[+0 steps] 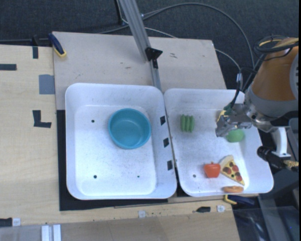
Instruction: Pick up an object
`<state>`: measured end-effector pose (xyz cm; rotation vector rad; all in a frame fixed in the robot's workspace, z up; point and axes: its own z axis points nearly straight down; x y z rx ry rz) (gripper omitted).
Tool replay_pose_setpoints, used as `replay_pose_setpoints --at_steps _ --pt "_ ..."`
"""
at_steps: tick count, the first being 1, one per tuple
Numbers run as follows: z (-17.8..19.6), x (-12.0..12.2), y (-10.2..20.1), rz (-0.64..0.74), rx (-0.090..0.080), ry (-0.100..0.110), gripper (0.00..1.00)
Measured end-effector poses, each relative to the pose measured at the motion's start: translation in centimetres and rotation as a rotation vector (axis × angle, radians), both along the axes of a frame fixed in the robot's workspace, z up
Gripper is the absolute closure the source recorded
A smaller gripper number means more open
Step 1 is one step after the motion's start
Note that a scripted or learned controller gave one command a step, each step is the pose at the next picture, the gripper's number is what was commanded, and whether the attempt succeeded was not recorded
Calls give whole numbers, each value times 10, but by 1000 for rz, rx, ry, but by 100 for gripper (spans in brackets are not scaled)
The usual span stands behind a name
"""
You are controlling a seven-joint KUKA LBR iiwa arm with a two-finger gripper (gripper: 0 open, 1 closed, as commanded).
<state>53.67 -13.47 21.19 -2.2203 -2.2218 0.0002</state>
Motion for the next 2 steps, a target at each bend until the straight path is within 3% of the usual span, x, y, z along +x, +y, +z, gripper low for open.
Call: replay_pose_setpoints --at_steps 1,2 --pt "0 0 0 0 0 0 0" --pt "-42 -1 4 0 0 3 0"
